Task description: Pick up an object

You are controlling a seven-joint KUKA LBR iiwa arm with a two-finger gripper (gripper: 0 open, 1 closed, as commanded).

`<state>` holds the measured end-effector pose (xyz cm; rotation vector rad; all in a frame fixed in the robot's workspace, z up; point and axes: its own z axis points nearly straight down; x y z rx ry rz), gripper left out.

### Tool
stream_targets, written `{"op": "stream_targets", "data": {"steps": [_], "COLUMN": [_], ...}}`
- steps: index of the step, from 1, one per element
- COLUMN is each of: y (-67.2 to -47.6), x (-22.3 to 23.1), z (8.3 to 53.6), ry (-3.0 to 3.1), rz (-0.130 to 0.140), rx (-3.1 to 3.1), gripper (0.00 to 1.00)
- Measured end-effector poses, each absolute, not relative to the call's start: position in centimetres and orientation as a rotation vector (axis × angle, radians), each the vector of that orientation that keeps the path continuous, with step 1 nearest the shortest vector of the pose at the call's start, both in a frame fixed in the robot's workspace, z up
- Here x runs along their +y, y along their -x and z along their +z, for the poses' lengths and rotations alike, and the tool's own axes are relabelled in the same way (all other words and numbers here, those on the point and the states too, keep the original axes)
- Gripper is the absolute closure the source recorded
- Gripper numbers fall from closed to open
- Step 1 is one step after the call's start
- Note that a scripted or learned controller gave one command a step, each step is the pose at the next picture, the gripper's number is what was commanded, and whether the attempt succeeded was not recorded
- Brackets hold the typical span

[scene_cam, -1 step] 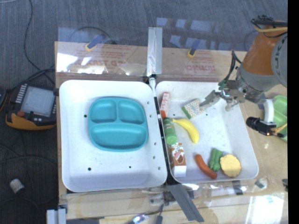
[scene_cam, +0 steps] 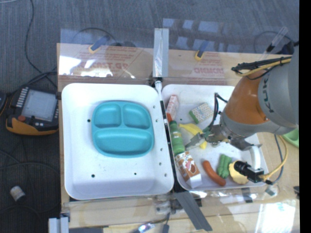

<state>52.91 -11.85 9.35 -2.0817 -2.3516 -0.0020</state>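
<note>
Gripper (scene_cam: pixel 200 141) sits low in right bin (scene_cam: pixel 257 155), fingers apart, nothing between them, tips just beside the yellow banana toy (scene_cam: pixel 191 129) mid-bin. Banana judged light, stiff, smooth plastic; grasp across its narrow middle. Green bottle (scene_cam: pixel 176 139) at the left wall crowds that side; more room toward the bin's centre.

Robot lab: bench (scene_cam: pixel 112 62), bins (scene_cam: pixel 77 178), floor cables (scene_cam: pixel 29 4).
</note>
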Motion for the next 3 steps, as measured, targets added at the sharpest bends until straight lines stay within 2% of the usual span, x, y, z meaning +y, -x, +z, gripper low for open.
{"op": "stream_targets", "data": {"steps": [1,2,3], "y": [-53.0,-53.0,-57.7], "x": [-11.8,-11.7,-6.3], "z": [10.2,11.0,18.3], "ry": [2.082,2.079,2.302], "rz": [-0.004,-0.005,0.007], "rx": [-2.351,-2.349,-2.137], "gripper": [1.00,1.00,1.00]}}
